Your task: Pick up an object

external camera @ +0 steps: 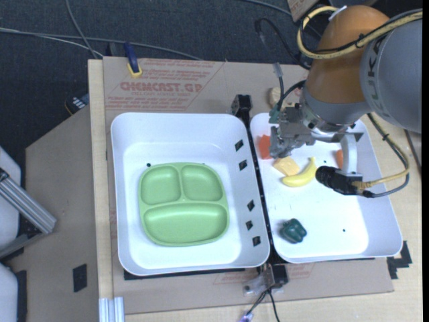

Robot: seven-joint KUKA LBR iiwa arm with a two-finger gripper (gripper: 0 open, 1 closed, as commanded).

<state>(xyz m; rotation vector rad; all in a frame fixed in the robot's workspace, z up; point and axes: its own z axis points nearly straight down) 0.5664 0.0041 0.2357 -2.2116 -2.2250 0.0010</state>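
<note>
Your gripper [289, 139] hangs over the right bin's [335, 237] far left corner beside the banana [299, 176], finger state unreadable, so crowding neighbours there could spoil your grasp.

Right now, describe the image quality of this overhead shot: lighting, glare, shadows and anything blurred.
Camera view: lighting is even and soft; the shallow white left bin is bright, with its rim nearly washed out, and the pale green divided plastic plate casts only a faint shadow; the orange band of the grey arm, closest to the lens, looks soft; the gripper throws a slight shadow near the yellow toy banana.
</note>
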